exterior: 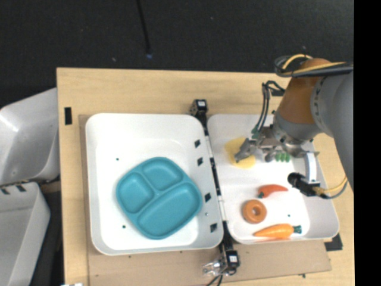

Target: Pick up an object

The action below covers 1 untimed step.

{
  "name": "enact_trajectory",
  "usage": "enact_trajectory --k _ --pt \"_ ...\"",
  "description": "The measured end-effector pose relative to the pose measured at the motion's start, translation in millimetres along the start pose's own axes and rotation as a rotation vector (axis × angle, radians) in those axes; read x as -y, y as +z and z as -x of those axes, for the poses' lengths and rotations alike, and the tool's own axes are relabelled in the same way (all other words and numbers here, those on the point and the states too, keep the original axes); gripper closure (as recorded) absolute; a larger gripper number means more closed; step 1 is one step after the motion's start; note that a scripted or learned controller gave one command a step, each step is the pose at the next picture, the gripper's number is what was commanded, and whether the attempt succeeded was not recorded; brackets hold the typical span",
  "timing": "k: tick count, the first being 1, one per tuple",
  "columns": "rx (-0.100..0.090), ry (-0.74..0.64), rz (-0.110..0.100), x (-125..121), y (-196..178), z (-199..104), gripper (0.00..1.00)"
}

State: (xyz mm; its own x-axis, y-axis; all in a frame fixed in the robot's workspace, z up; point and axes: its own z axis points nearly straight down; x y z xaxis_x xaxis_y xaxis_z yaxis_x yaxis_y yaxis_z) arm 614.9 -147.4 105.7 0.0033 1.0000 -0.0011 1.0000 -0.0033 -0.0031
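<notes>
Camera view: you look down on a pale wooden worktop [71,88] with two shallow white bins.
Left bin [101,136]: holds a teal plastic divided plate [158,196].
Right bin [324,219]: holds a yellow rounded toy [240,154], a small red pepper-shaped toy [272,190], an orange ring-shaped toy [255,211] and an orange toy carrot with green top [275,232].
End effector [245,154]: low over the yellow toy, at that bin's upper left; you cannot tell whether it is spread or closed.
Key relation: the yellow toy lies directly beneath the tip, touching or nearly so; grip unconfirmed.
Judgement: your nearest candidate is that toy; the others sit well apart, toward the bin's near edge.
</notes>
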Motion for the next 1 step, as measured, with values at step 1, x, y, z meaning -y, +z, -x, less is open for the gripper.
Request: enact_trajectory --k 1 --pt "0.002 0.003 0.007 -1.7 -14.5 1.5 1.00"
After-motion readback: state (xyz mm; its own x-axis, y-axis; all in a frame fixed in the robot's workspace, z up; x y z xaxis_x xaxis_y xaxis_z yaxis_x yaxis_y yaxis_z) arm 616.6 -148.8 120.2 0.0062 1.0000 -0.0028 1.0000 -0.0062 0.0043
